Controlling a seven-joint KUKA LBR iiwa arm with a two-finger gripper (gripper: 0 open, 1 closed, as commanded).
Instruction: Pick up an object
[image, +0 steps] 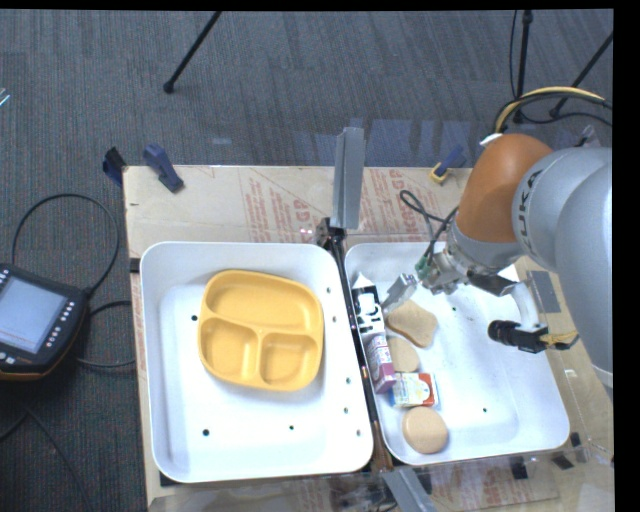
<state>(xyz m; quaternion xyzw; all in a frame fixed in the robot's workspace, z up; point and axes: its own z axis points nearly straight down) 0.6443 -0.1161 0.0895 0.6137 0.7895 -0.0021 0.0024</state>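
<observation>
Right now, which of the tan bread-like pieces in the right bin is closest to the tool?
The slice-shaped tan piece at the top of the cluster, just below the tool. The small round one lies beneath it, and the bun-shaped one sits by the bin's near edge.

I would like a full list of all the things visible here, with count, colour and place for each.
White bins: 2, white, side by side on the bench.
Divided plate: 1, yellow, left bin.
Bread-like piece: 1, tan, right bin, upper left.
Round flat pieces: 2, tan, right bin.
Small carton: 1, white with red and green, right bin.
Handheld pendant: 1, black and orange, floor, far left.
Clamps: 2, blue, bench's rear edge.
Arm: 1, grey with orange band.
Gripper: 1, over the right bin's upper left.
</observation>
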